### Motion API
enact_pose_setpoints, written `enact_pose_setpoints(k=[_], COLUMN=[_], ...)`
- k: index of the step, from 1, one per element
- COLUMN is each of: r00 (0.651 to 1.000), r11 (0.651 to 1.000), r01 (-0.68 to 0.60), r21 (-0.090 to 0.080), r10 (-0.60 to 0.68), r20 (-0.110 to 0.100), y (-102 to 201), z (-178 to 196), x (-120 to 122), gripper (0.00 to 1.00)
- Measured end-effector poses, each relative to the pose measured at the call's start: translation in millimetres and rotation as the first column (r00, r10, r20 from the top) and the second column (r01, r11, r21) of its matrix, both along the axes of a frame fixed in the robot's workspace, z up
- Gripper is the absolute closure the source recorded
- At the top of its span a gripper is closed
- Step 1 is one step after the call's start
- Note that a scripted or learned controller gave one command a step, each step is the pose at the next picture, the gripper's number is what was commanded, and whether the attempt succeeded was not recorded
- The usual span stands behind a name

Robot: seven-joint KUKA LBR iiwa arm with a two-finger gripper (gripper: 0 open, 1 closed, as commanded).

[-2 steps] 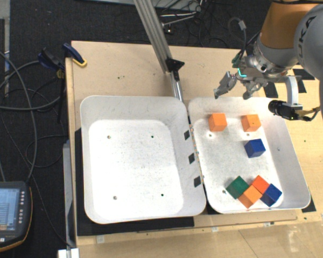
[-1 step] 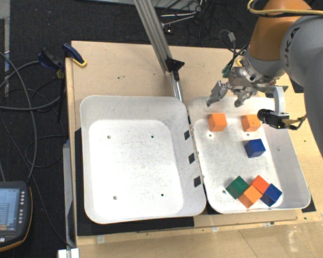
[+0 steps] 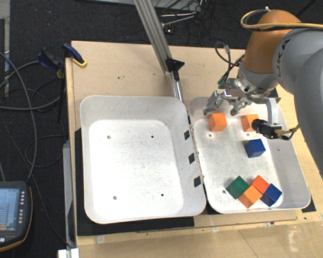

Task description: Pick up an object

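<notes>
The pincer hangs in the upper right of the frame, over the far end of the right bin. Its two metal fingers stand wide apart, one at the left near the bin's rim and one at the right, with nothing between them. Just below the gap lies an orange cube, close to the fingertips but not gripped. A second orange cube sits just to the right of it, partly behind a black fitting with a yellow cable. Lower, near the middle of the bin, rests a blue cube.

At the bin's near end four blocks crowd together: a green cube, two orange blocks touching each other, and a dark blue block at the right.

The grey arm with its orange band fills the upper right corner. The left bin lies beside the right one, its rim meeting it along the centre, its white floor speckled.

Both bins rest on a pale wooden board. A slanted metal bar crosses down from the top centre. A blue clamp grips the board's upper left corner. Around the board the floor is dark, with loose black cables at the left, and a handheld screen pendant lies in the lower left corner.
</notes>
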State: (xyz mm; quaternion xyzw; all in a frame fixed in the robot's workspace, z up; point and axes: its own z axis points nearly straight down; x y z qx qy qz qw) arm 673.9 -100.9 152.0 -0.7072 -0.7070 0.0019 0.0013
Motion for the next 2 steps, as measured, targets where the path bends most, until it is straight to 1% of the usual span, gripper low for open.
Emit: enact_pose_setpoints(k=[1,2], r00=[1.0,1.0], r11=[1.0,1.0], r01=[0.0,0.0], r21=[0.001,0.0], r10=[0.0,0.0], r20=[0.0,0.006], y=[0.7,0.4], z=[-54.0,-40.1], x=[-1.2,0.6], gripper=[0.0,1.0])
